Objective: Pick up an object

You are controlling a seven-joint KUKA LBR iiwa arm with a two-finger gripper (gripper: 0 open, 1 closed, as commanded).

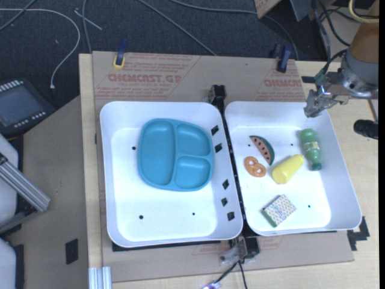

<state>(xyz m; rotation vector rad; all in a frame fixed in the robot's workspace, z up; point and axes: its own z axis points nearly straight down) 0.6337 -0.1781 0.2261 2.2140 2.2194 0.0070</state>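
Observation:
The right bin (pixel 337 209) holds several small objects. A watermelon slice (pixel 263 147) lies beside a pretzel (pixel 255 166). A yellow piece (pixel 287 168) rests in the middle, with a green bottle (pixel 310 149) to its right. A speckled sponge block (pixel 279 210) sits near the front. My gripper (pixel 314 106) hovers over the bin's far right corner, above and apart from the green bottle, with nothing seen between its fingers.
The left bin (pixel 117 209) holds a blue divided plate (pixel 175 153). Black clips run along the seam between the bins (pixel 224 161). Blue clamps (pixel 121 58) hold the cardboard base at the back. Cables lie on the floor behind.

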